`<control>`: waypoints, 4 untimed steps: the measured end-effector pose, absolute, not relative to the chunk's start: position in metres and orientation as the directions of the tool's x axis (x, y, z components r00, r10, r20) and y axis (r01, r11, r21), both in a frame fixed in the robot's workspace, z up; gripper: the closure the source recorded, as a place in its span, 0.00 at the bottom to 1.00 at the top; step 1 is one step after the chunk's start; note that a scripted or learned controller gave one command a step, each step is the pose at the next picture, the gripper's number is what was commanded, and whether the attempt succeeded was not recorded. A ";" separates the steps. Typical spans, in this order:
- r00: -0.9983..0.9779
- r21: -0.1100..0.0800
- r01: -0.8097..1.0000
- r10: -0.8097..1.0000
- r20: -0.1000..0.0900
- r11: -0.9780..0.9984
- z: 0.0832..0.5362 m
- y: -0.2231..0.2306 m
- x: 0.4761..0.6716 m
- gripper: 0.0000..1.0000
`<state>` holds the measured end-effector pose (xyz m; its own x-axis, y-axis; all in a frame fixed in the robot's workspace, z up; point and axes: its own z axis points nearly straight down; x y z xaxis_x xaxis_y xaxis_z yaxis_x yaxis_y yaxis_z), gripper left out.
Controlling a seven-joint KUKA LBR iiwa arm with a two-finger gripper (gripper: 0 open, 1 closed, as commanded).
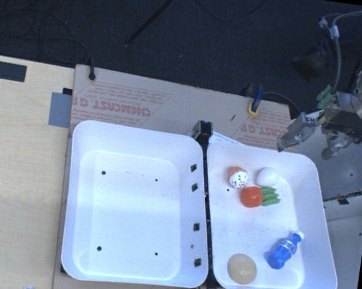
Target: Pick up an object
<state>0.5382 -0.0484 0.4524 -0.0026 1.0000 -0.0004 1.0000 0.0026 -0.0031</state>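
Jaws (305,135) hang apart and bare past the right bin's (326,236) far right corner, the arm slanting down from the right. Inside lie a blue bottle (283,251), tan disc (242,269), white egg (268,177), red-green toy (257,197) and speckled ball (238,178).

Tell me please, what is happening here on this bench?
A robot arm reaches in from the right, and its gripper hangs above the far edge of the right bin, holding nothing. That bin contains a spotted ball, a white egg-shaped object, a red and green toy vegetable, a small blue bottle and a round beige disc. Nothing has been picked up yet. The left bin sits beside it.
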 end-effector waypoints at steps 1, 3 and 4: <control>0.001 -0.015 1.000 1.000 0.000 -0.001 0.249 -0.083 0.612 0.00; 0.008 -0.001 1.000 1.000 0.000 -0.008 0.098 -0.189 0.626 1.00; 0.013 -0.002 1.000 1.000 0.000 -0.013 0.108 -0.191 0.626 1.00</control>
<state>0.6256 -0.1914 0.1081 0.0134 0.9999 -0.0001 0.9999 -0.0134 -0.0023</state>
